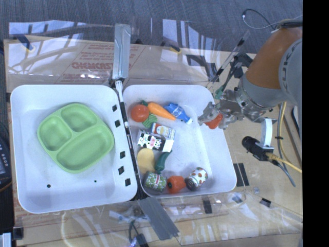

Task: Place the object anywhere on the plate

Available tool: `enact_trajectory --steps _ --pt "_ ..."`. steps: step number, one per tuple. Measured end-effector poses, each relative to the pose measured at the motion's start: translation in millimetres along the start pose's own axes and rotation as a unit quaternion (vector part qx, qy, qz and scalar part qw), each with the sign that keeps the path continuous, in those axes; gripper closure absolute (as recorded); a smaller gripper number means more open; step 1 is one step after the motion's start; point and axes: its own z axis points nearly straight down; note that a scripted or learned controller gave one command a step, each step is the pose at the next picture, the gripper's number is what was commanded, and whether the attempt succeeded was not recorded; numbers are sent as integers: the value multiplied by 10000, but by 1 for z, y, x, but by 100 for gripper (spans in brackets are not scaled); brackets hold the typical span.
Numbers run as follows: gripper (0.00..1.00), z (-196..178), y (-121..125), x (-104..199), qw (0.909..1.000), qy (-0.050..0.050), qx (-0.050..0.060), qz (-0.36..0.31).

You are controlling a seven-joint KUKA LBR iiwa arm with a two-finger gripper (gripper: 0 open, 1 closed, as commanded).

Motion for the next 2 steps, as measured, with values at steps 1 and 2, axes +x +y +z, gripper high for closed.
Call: enact_trajectory --steps 1,2 --pt "100 62 33 85 9999 2 15 128" --pt "100 51 3 148 10000 -6 5 20"
